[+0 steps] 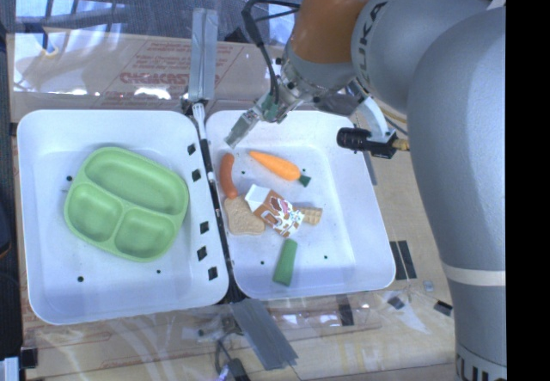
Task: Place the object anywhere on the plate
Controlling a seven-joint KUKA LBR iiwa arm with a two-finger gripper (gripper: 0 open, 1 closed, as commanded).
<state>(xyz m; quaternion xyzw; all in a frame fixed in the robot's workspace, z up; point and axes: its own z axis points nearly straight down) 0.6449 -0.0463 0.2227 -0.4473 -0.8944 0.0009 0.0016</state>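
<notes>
A green divided plate [126,202] lies in the left bin [51,285]. The right bin [344,224] holds an orange carrot [276,165], a red sausage [228,175], a slice of toast [244,218], a small printed packet [277,210] and a green cucumber piece [285,261]. My gripper [243,126] hangs above the right bin's back left corner, a little beyond the sausage and carrot. Nothing is visible between its fingers.
A metal divider post [203,57] stands behind the seam between the two bins. The arm's large grey body [447,113] covers the right side of the bench. A black knob [365,141] juts out over the right bin's far right side.
</notes>
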